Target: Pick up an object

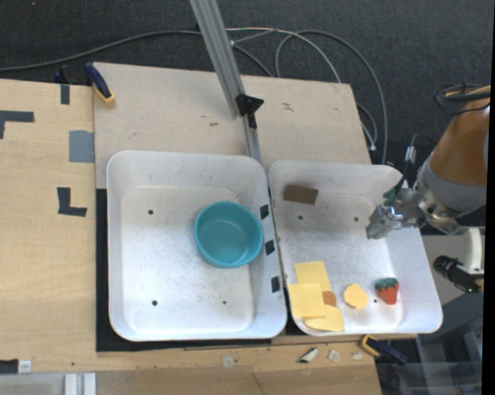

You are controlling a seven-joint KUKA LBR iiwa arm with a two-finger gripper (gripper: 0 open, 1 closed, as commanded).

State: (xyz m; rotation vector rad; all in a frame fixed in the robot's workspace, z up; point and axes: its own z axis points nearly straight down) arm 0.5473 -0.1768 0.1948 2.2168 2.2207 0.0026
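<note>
My gripper (379, 224) hangs over the right side of the right bin (407, 263), pointing left, with nothing visible between its fingers. In that bin lie a brown block (300, 194) at the back left, yellow flat pieces (313, 294) at the front, a small round yellow piece (356, 297) and a red strawberry-like toy (387, 291) at the front right. The toy sits below and slightly right of the gripper. A teal bowl (227, 233) stands in the left bin (132, 253).
A slanted metal pole (228, 70) rises behind the bins. Cables (334, 50) loop across the back of the bench. A blue and yellow clamp (99, 82) lies at the back left. Small bits lie by the front edge (323, 355).
</note>
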